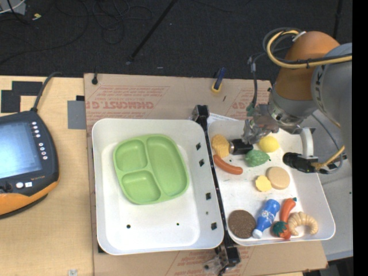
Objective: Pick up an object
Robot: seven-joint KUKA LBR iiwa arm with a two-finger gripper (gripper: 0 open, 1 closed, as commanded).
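Observation:
My gripper [252,138] hangs low over the back of the right bin [322,203]. It sits between a yellow corn cob [219,144] on its left and a yellow lemon [269,144] on its right. A green leafy toy [256,158] lies just in front of it, and a small dark object [241,148] lies right beside it. A red sausage [228,166] lies further left. I see nothing lifted off the bin floor.
The right bin also holds a tan disc [280,177], a yellow slice [263,183], a brown cookie [242,223], a blue bottle [266,215], a carrot [288,208] and a shrimp [303,223]. A green divided plate [150,168] lies in the left bin [109,223].

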